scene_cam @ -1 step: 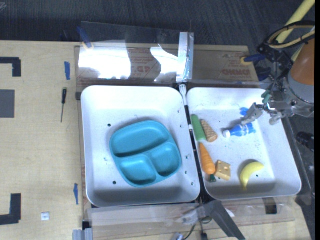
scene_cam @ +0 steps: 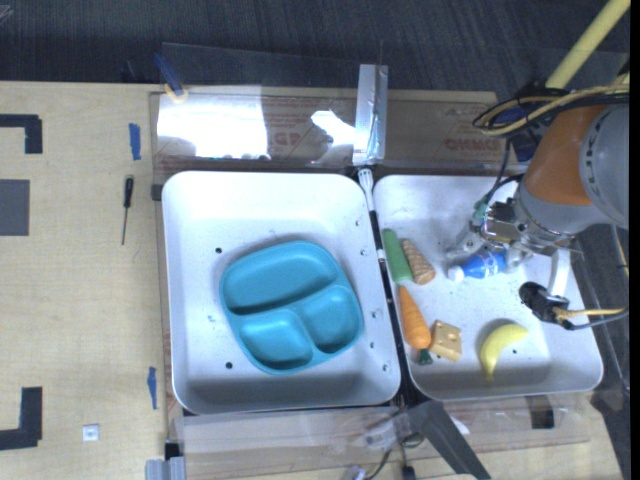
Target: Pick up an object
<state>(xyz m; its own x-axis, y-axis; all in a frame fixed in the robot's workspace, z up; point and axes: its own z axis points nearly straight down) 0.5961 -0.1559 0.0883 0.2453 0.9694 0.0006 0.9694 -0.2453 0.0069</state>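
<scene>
The gripper is hovering low in the right bin directly over a small blue object, its long axis lying roughly left-right beneath it, with grip state impossible to tell.

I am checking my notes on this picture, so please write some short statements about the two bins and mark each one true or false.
1. The blue divided tray lies in the left bin. True.
2. The banana lies in the left bin. False: it lies in the right bin, near its front edge.
3. The carrot lies near the wall between the two bins. True.
4. The gripper is over the blue divided tray. False: it is over the right bin, by a small blue object.
5. The blue divided tray has food in it. False: its compartments are bare.
</scene>
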